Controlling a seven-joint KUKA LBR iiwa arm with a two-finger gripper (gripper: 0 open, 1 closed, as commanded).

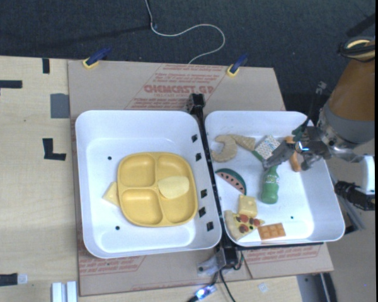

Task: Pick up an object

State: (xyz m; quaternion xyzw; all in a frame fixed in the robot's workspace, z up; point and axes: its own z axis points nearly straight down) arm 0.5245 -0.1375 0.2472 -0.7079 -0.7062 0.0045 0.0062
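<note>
A green bottle (269, 185) stands tilted in the right bin (315, 219); neck angled up toward the fingers (282, 155).

The light is bright and even, coming from above. The two white bins (91, 137) shine almost too white, with soft grey shadows inside their walls. The yellow plate (157, 189) looks clear. Small things are a bit fuzzy, and the dark floor (63, 11) looks grainy.

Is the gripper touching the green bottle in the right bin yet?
Cannot tell. In the camera view the gripper overlaps the top of the green bottle, but the slanted angle shows neither contact nor gap plainly.
</note>
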